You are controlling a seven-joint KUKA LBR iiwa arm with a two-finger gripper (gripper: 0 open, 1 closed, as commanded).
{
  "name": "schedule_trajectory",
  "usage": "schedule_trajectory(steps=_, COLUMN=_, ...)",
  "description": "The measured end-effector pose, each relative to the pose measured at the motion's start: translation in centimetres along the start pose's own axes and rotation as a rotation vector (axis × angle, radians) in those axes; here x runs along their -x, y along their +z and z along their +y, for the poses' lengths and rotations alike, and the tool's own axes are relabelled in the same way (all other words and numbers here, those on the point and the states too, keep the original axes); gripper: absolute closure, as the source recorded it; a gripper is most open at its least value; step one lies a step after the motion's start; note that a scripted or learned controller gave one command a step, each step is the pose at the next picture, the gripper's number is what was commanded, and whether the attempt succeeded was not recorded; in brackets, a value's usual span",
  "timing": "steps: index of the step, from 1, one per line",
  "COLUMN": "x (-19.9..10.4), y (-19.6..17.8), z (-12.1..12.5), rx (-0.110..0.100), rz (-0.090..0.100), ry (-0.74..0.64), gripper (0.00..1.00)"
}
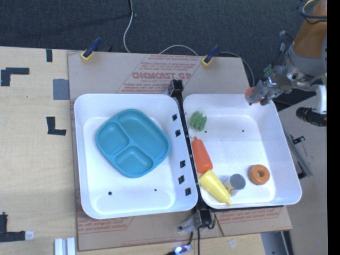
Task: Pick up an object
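Carrot (201, 155) lies in right bin (276, 137) against the left wall, green broccoli piece (198, 120) just above it, yellow corn (215, 186) touching below. Grey disc (236, 183) and orange doughnut (259, 174) nearby. Pincer (256, 96) over the bin's upper right corner; opening cannot be told. Blue plate (133, 142) in left bin (87, 142).

Arm (311, 33) is running off the right edge, upper links cut away. Pincer (258, 94) is blurring at the bin corner; finger gap unreadable.
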State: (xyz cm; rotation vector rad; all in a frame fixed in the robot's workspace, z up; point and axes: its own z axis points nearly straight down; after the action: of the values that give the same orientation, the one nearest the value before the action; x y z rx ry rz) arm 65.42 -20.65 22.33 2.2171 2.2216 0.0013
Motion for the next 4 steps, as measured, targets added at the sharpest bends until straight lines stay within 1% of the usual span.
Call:
schedule_trajectory(steps=1, x=-0.1, y=-4.6, z=0.1, rx=0.0, rz=0.0, ry=0.0, gripper=1.0)
schedule_trajectory(steps=3, x=-9.9, y=-4.9, z=-4.3, rx=-0.006, rz=0.003, ry=-0.003, gripper=1.0)
schedule_trajectory(steps=4, x=-15.0, y=-2.9, z=-5.9, rx=-0.008, rz=0.003, ry=-0.004, gripper=1.0)
